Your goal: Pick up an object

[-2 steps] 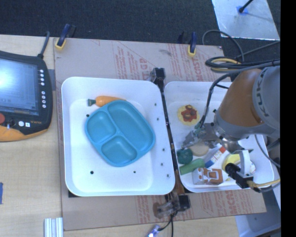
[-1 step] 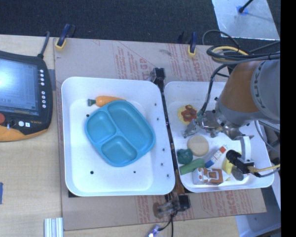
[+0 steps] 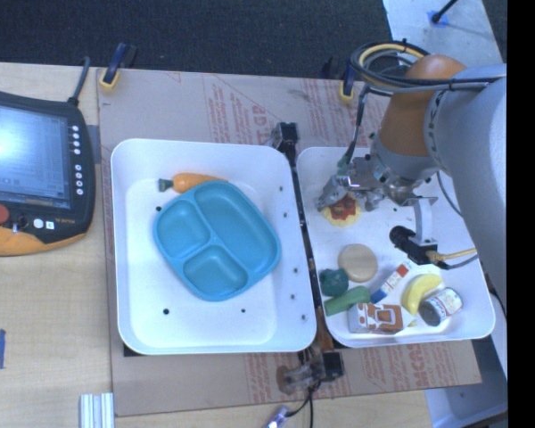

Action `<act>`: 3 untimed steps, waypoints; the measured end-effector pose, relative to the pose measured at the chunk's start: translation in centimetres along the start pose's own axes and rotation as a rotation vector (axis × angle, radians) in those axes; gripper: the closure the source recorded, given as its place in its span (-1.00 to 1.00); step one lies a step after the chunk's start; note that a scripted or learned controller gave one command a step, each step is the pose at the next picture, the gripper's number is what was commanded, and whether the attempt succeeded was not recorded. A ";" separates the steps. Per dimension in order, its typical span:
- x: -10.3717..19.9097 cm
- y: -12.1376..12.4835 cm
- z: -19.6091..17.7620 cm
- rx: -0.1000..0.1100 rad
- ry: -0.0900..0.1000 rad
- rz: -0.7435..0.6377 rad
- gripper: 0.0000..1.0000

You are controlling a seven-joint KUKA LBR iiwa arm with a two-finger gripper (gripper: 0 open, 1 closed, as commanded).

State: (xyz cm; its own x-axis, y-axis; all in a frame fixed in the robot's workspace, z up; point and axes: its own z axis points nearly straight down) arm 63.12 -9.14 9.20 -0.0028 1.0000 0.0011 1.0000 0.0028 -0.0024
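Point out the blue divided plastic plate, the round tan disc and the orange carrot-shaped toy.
Blue divided plastic plate (image 3: 216,239), camera view, centre ridge.
Round tan disc (image 3: 358,261), camera view, top face.
Orange carrot-shaped toy (image 3: 192,182), camera view, exposed body.

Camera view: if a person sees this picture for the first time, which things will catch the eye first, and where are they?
The big blue divided plate lies in the middle of the left bin, with an orange carrot-like toy at its upper edge. The grey arm with its orange band reaches in from the right, its gripper low over a small yellow and red object in the right bin. A cluster of small items sits at that bin's near end.
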 end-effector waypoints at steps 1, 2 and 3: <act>-0.2 1.5 0.0 0.000 -0.001 -0.002 -1.00; -1.2 1.3 0.0 0.002 -0.001 0.000 -1.00; -0.2 2.5 -0.4 -0.001 -0.001 -0.001 -1.00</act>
State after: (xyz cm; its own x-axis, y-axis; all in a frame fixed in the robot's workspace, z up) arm 65.65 -9.35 9.63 -0.0034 1.0000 0.0003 1.0000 0.0034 -0.0010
